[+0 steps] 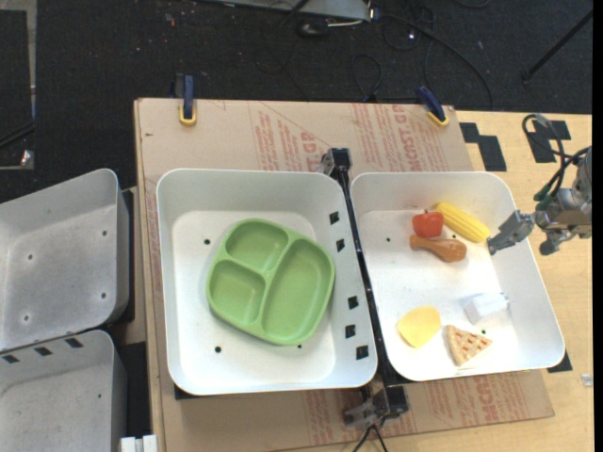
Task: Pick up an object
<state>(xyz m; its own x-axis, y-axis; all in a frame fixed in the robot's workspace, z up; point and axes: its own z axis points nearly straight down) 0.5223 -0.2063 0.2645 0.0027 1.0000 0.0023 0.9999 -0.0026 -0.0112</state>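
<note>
The right bin [528, 281] holds several toy foods. A red tomato [428, 223], a yellow corn cob [463, 221] and a brown drumstick [438, 247] cluster at its far side. Nearer the front lie a small white block [485, 306], a round yellow piece [418, 326] and a pizza slice [467, 344]. My gripper [520, 243] hangs over the bin's right rim, just right of the corn cob. It is open, and its spread fingers [504, 233] have nothing between them.
A green divided plate [271, 279] lies in the left bin [179, 252]. A black divider [350, 252] runs between the bins. White trays [57, 252] stand off the bench at the left. Blue clamps [187, 97] grip the board's far edge.
</note>
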